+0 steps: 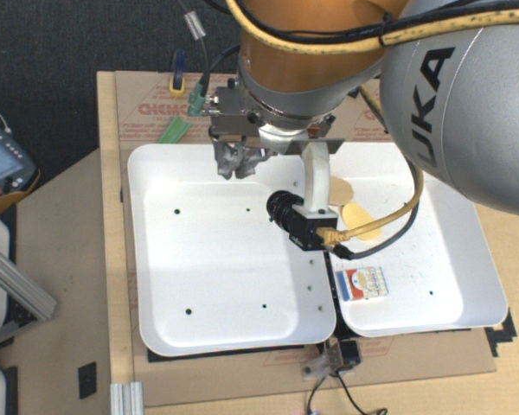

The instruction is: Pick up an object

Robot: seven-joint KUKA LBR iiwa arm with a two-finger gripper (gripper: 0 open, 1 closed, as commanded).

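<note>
— Lying flat by the right bin's (pixel 450 258) front-left corner: card (pixel 363 282). Sitting nearer its back-left: yellow discs (pixel 356 219).
— Hanging over the left bin's (pixel 208 258) back edge: gripper (pixel 233 161). Clenched or released? Not showing clearly enough; cannot tell.
— Risking what?
— Probably descending there and closing on air, being well apart from everything. Or skidding off that flat card.

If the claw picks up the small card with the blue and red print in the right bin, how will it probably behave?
The card lies flat against the floor of the right bin, so it looks thin and probably light. Its edges may be hard to get under, and it may slide when pushed. It will hardly roll or tip.
</note>
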